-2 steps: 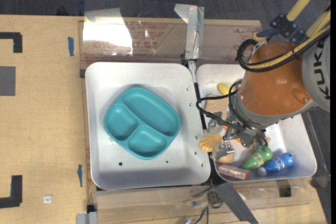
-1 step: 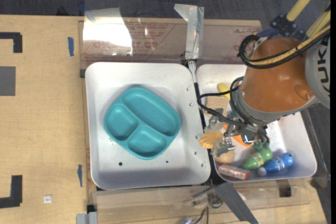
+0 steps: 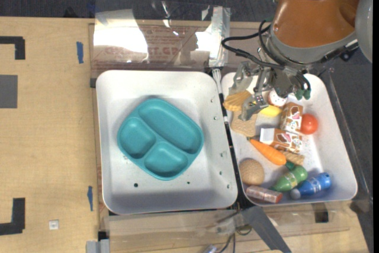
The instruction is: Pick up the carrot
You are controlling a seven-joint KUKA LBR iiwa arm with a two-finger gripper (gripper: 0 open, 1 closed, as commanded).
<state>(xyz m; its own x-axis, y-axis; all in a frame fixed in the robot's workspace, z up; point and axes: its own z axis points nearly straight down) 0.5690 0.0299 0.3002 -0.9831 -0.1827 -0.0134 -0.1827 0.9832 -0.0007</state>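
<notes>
The tapered orange plastic carrot (image 3: 267, 151) lies in the right-hand shallow white bin (image 3: 340, 157), near that bin's centre, among other toy foods. Its long axis runs diagonally, the thin tip toward the bin's left wall, the thick end toward the near right corner. The hand (image 3: 259, 95) hovers over the bin's far-left part; the carrot lies toward the near edge from it. Whether the hand stands apart or together cannot be determined, and nothing is visibly gripped.

Carrot (image 3: 268, 151) lies in right bin (image 3: 339, 145), behind egg (image 3: 251, 172).
</notes>
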